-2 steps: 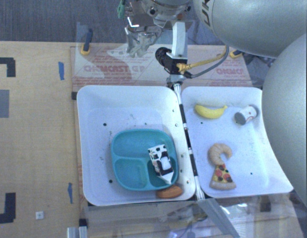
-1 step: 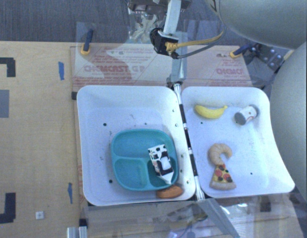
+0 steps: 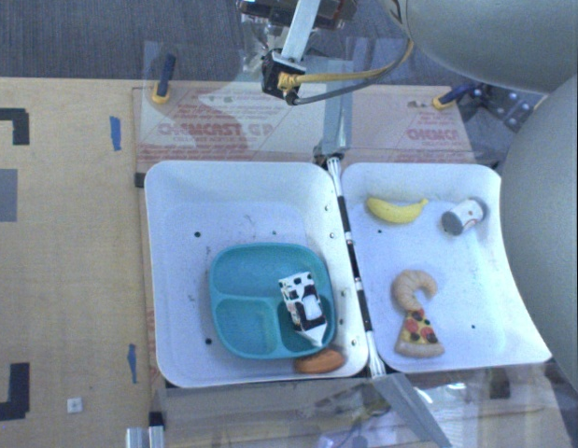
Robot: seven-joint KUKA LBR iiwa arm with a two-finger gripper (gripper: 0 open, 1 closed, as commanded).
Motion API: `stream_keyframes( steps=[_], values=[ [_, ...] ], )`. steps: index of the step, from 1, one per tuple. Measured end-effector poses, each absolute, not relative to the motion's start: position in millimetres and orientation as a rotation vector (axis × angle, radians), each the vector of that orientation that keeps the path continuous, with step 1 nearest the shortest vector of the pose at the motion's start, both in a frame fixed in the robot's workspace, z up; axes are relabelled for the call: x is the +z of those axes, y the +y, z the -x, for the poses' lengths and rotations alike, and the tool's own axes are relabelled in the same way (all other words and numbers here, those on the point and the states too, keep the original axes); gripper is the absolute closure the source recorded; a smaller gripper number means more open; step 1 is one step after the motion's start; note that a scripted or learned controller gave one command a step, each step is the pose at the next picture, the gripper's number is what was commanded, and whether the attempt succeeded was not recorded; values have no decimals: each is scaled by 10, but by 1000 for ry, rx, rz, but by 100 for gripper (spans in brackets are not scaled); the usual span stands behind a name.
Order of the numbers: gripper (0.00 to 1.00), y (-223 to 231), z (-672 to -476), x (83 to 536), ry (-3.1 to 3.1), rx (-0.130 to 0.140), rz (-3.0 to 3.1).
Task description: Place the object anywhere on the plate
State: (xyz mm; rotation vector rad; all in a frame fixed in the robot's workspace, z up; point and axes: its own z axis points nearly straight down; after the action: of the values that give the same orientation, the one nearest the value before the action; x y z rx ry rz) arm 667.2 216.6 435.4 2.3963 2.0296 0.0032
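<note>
A teal divided plate [image 3: 240,317] lies in the left bin [image 3: 190,217], toward its front right. A black-and-white patterned carton [image 3: 303,304] rests tilted on the plate's right compartment. My gripper [image 3: 259,21] hangs high above the back edge of the left bin, well away from the plate and the carton. Nothing is visible in it.
An orange sausage [image 3: 319,362] lies in the left bin just off the plate's front rim. The right bin [image 3: 480,283] holds a banana [image 3: 396,210], a small white and grey can [image 3: 461,217], a croissant [image 3: 415,289] and a pizza slice [image 3: 419,334].
</note>
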Motion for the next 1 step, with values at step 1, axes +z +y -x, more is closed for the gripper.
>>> stream_keyframes(
  steps=[1],
  values=[
    [100,2184,-6674,4354,1867,3,-2526]
  ],
)
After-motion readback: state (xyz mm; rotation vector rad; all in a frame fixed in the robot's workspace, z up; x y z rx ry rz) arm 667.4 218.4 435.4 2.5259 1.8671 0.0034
